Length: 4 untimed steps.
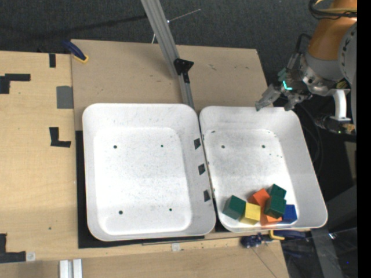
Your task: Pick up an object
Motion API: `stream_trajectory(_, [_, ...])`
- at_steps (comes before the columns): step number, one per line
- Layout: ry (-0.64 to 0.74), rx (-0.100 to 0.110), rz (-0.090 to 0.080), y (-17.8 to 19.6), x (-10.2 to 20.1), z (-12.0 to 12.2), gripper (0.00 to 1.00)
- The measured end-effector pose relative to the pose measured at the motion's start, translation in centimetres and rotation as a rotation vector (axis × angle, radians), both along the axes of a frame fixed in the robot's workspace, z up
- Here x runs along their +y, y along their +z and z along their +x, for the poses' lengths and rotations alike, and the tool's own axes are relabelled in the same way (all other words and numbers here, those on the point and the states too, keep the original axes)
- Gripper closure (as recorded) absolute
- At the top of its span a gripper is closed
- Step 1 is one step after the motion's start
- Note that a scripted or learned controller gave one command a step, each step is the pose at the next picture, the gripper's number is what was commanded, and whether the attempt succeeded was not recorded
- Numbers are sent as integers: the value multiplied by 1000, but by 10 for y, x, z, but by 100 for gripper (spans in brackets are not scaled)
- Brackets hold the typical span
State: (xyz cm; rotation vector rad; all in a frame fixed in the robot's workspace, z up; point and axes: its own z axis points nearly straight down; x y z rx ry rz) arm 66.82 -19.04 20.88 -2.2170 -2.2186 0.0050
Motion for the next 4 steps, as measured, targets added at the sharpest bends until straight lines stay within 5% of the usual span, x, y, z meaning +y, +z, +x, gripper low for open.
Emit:
stream_trajectory(1, [1, -4, -3, 4, 0, 1, 0])
stream_trajectory(4, [2, -1, -2, -120, 0, -6, 0])
